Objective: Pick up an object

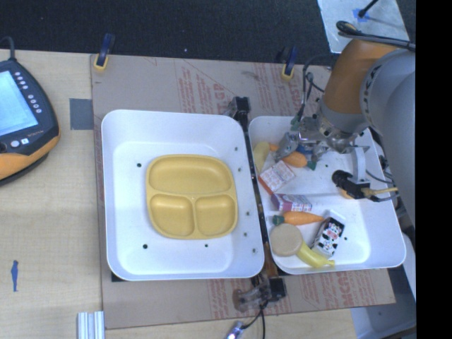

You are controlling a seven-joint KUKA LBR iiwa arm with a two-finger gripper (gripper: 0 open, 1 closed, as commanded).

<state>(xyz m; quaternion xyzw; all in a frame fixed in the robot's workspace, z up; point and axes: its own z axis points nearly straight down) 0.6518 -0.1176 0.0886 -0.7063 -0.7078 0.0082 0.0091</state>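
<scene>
My gripper (pixel 295 147) is low in the far left part of the right bin (pixel 381 249), directly over a small orange item (pixel 297 159). Close by lie a yellow piece (pixel 261 152) and a red-and-white packet (pixel 277 176). Toward the front of that bin are a pink tube (pixel 293 205), a carrot (pixel 305 218), a tan round disc (pixel 287 240), a yellow banana (pixel 314 258) and a black-and-white box (pixel 328 235). The wrist hides the gripper's tips.
The left bin (pixel 113 189) holds a yellow divided plate (pixel 192 195). A teach pendant (pixel 21 119) rests on the bench at the far left. The grey arm with its orange band (pixel 360 76) covers the right bin's far right corner.
</scene>
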